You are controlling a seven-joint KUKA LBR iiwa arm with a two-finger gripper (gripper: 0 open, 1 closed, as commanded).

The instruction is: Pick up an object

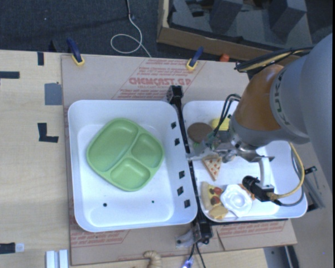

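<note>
Grey gripper [213,149]: low in the right bin [287,149], at the end of the arm [279,102] that comes in from the right of the camera view.
Finger state: cannot be told; the wrist and its fittings cover the tips, and nothing is seen held between them.
Landmark: the pizza slice [212,166], a small toy wedge, orange-red with a pale crust.
Slice, position: near the right bin's left wall, just below the gripper and touching or nearly touching it in this view.
Slice, long axis: runs from the broad crust end, nearest the gripper, down to the point, which aims at the bin's near edge.
Bearing for the move: the slice lies toward the near edge from the tips, so, by my judgement, a short shift that way would centre them over it.
Brown disc [199,131]: above the slice, on the gripper's far side.
Yellow piece [221,124]: up and right of the slice, partly hidden by the arm.
Toy food cluster [223,199]: below the slice, apart from it.
Green divided plate [125,154]: well left of the slice, in the left bin [78,166].
</note>
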